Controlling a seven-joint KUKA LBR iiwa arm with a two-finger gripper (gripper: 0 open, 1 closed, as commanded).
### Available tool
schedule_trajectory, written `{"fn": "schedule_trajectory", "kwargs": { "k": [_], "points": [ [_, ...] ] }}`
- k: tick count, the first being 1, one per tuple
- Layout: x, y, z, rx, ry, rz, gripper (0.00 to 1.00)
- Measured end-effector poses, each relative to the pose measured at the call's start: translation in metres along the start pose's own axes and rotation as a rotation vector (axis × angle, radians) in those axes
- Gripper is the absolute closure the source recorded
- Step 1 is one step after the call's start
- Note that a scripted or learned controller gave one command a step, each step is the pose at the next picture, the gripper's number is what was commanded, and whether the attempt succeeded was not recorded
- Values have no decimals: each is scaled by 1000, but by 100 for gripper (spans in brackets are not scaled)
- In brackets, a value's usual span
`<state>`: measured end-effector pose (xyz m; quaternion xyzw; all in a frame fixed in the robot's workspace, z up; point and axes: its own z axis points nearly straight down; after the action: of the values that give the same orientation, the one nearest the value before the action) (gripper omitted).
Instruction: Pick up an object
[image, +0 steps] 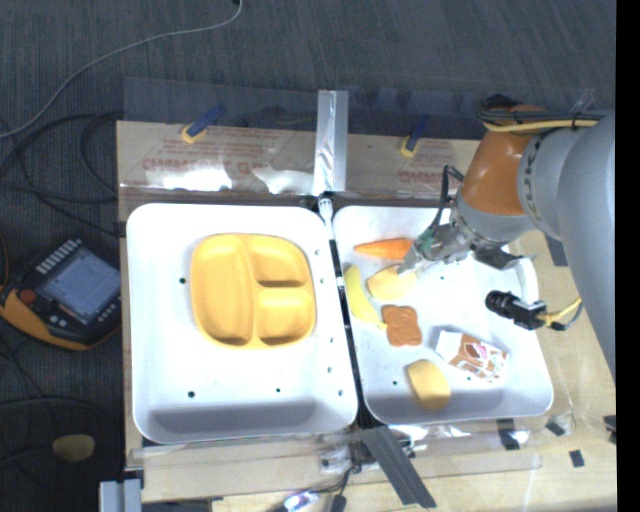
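Gripper (418, 255): low in the right bin, just right of the carrot's thick end and just above the pale yellow piece; whether it grips anything I cannot tell, since the tip is small and blurred against the bin floor.

Arm (500, 180): reaches in from the right, its orange band well right of the carrot, tilted down toward the cluster at the bin's left side, which suggests a target there.

Carrot (385, 247): lies flat, pointing left, near the top left of the right bin (520, 395); probably the thing being tried for, being closest to the tip.

Pale yellow piece (388, 285): just below the carrot, close beside the tip, a second likely target.

Banana (358, 297): below and left of the carrot, along the bin's left wall, so hard to approach from that side.

Brown waffle-like piece (402, 325): below the carrot, past the pale piece.

Printed packet (472, 355) and yellow block (429, 383): well below and right of the carrot, apart from the cluster, easier picks.

Yellow divided tray (253, 290): well left of the carrot, in the left bin (160, 400).
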<state>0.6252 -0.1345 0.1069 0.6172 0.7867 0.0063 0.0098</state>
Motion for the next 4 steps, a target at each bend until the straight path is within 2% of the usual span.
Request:
{"fn": "schedule_trajectory", "kwargs": {
  "k": [1,2,3,4],
  "points": [
    [17,-8,15,7,-3,-174,100],
    [29,-31,14,3,0,136,100],
    [30,-32,16,9,2,135,0],
    [48,-46,11,24,4,101,0]
  ]
}}
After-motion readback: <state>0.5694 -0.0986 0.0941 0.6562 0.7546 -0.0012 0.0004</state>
